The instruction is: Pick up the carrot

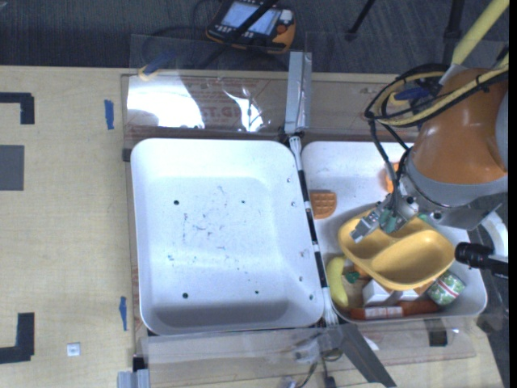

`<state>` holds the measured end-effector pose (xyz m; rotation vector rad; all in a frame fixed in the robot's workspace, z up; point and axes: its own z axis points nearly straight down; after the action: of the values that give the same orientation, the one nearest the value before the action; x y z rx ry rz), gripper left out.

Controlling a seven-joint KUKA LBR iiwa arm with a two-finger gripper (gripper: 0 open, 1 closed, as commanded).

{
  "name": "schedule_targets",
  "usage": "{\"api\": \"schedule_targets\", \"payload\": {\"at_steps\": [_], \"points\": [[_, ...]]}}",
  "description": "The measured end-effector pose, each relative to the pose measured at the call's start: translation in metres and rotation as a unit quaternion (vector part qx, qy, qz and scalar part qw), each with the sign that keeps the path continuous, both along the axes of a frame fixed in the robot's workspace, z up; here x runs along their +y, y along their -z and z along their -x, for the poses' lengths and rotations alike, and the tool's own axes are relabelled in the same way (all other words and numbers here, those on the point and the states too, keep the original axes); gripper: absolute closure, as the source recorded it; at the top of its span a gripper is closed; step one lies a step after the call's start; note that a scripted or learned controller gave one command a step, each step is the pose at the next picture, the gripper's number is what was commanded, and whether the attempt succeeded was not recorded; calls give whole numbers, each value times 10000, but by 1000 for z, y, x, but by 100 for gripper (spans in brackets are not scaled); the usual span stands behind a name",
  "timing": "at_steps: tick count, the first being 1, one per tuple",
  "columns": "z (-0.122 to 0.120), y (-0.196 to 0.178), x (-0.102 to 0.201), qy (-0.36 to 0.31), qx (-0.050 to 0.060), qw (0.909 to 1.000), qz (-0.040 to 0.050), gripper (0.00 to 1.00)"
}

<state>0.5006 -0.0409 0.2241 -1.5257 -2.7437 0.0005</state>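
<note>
We see the arm [456, 144] reaching in from the right over the right bin [343, 158], its orange band bulking above the wrist. The gripper [378, 221] sits low at the far rim of a yellow bowl [404, 259], touching it or just over it. Whether the gripper is open or closed we cannot tell, since the wrist and the bowl's rim crowd that spot.

The carrot [390, 177] is, we think, the thin orange sliver showing at the arm's left edge, in the far part of the right bin. Most of it lies hidden under the arm. The strip we can see runs roughly from the far side of the bin toward the near side, so its long axis seems to lie that way. Which end is the tip we cannot make out. It lies just beyond the gripper, apart from the bowl.

A small orange ridged piece [323, 203] rests near the divider between the bins, left of the bowl. The bowl is tilted and lies over a pile in the near part of the bin: a yellowish fruit [336, 282] at its left, a green can [445, 288] at its right and a red item [397, 309] along the near wall.

The left bin [145, 217] stands beside it on the tabletop [65, 217], with faint scuffs on its floor.
</note>
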Motion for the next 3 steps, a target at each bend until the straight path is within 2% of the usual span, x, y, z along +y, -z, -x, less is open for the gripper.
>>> {"api": "schedule_targets", "payload": {"at_steps": [1, 2, 3], "points": [[-29, 13, 23, -3707, -39, 9288, 5, 100], [-19, -19, 6, -5435, -47, 8394, 12, 100], [-7, -5, 2, -6986, -23, 7155, -6, 100]]}}
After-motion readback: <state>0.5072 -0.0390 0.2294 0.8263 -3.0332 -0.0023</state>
